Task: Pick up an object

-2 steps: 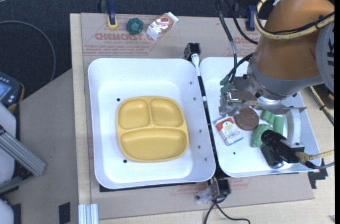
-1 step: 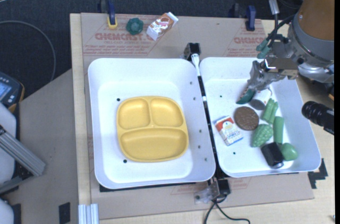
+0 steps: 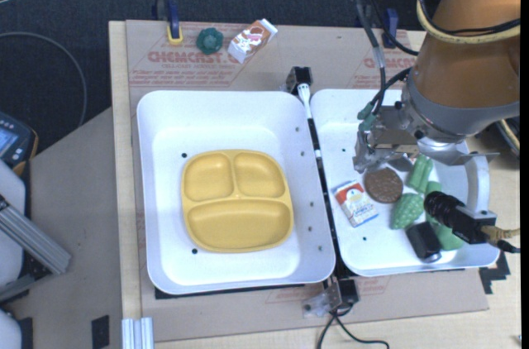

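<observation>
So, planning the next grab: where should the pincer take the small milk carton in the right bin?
Probably from straight above, across the short sides of the small milk carton. It lies flat and slanted, its left side free on the right bin floor; the brown disc crowds its upper right.

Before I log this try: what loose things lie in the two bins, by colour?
Yellow: 1, divided plate
Brown: 1, round disc
Green: 2, ridged pieces
Red and white: 1, small carton
Black: 1, block
Total: 6
</observation>
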Robot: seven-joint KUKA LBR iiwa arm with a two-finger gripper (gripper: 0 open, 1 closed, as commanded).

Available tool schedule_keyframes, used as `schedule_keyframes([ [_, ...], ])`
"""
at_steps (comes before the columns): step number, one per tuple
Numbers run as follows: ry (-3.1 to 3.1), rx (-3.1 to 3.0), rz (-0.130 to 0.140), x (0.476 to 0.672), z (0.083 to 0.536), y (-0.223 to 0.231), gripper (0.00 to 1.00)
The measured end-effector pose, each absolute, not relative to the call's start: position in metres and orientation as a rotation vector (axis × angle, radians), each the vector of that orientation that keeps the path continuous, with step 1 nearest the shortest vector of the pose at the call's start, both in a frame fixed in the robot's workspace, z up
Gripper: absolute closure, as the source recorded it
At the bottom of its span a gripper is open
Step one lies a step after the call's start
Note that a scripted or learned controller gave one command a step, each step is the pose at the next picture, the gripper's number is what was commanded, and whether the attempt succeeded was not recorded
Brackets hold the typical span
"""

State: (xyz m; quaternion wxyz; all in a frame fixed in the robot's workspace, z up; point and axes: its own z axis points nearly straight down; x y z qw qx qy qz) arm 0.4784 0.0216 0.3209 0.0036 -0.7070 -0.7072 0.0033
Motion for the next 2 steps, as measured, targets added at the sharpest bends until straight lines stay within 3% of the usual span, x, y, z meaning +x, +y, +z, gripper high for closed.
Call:
schedule_keyframes([
  [1, -2.219, -2.217, 0.007, 0.479, 0.285, 0.034, 1.00],
  [2, -2.236, -2.219, -0.024, 0.480, 0.423, 0.084, 1.00],
])
